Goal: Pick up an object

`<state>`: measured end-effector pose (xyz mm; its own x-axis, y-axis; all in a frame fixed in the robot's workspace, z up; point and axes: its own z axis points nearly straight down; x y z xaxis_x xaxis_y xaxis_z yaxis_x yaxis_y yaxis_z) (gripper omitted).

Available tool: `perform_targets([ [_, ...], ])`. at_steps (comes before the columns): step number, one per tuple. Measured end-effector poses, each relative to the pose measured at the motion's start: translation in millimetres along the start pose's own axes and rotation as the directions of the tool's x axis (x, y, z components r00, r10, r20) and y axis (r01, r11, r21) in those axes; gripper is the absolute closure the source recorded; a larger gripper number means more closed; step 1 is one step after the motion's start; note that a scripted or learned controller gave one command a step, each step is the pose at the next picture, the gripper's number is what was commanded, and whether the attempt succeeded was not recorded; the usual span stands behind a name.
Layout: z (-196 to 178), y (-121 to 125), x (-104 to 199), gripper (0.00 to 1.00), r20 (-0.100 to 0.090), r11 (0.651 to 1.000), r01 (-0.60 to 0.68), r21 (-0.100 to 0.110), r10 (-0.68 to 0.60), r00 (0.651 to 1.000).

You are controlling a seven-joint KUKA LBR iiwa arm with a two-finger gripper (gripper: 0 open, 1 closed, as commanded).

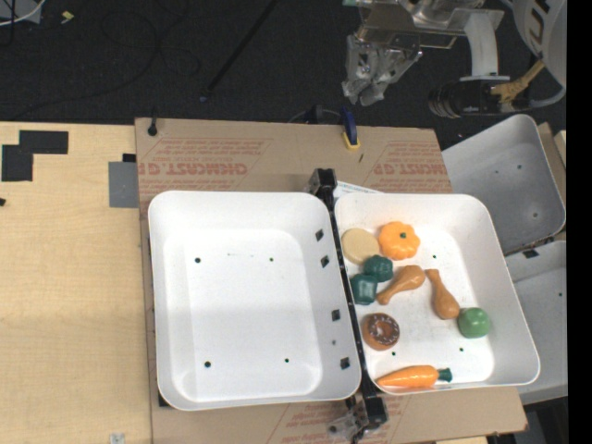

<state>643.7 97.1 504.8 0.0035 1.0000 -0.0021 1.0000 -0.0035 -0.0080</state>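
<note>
In the right bin (504,276) we see the toy foods that could be picked. The orange pumpkin (399,240) sits near the bin's far wall. A pale oval piece (360,244) lies just left of the pumpkin, and a dark teal piece (372,277) lies below the pumpkin. Two brown drumsticks lie right of the teal piece: one (403,283) touches it, the other (441,295) slants toward a green ball (474,322). A chocolate doughnut (380,330) rests below the teal piece, and a carrot (411,376) lies along the bin's near wall, farthest from the pumpkin.

The left bin (176,248) stands beside the right one on brown cardboard (240,160) laid over the pale wooden surface (65,276).

The tool (368,89) hangs high beyond the pumpkin, past the far edge of the cardboard, well apart from every toy. The arm (435,7) reaches in from the upper right with the wrist pointing down. We cannot tell how far the tool is open, and nothing shows in its grasp.
</note>
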Motion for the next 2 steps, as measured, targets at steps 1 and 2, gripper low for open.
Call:
perform_targets([
  [1,-34,0,-4,1.00,-0.001,1.000,0.004,-0.007,-0.004,1.000],
  [2,-32,-6,56,1.00,-0.003,1.000,0.009,-0.004,-0.009,1.000],
])
